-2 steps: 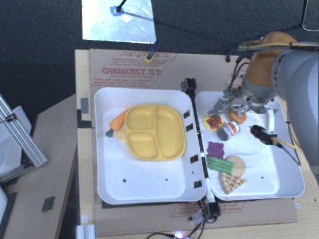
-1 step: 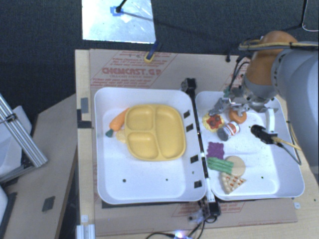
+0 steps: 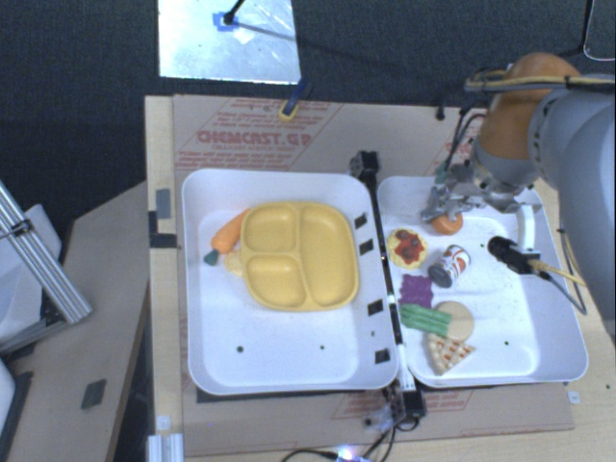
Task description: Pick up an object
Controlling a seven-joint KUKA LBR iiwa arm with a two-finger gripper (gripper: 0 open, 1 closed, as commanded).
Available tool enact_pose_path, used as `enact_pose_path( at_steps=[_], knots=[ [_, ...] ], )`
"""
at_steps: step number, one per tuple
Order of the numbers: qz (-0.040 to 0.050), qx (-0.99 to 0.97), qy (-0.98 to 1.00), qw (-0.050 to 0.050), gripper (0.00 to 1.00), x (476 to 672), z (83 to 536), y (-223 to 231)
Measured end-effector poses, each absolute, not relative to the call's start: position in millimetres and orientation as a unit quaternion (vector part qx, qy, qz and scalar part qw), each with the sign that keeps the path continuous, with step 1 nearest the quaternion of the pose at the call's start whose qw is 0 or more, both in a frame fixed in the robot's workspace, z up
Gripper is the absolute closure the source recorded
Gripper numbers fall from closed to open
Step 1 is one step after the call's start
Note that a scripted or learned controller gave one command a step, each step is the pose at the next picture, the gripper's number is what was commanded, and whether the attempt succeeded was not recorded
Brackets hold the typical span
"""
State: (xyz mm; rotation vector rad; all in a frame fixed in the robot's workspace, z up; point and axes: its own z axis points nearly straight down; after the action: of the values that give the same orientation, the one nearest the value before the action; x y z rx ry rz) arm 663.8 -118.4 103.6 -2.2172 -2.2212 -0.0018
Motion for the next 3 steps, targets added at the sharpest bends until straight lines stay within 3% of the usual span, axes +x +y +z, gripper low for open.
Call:
enact_pose_path(
  at_steps=[2,3],
  knots=[
    [-0.0024,-0.707,-0.707,-0.004,1.00,656.9,211.2,-130.8],
    [-0.0015,-0.706,-0.708,-0.002,1.00,658.0,225.9,-130.7]
  ],
)
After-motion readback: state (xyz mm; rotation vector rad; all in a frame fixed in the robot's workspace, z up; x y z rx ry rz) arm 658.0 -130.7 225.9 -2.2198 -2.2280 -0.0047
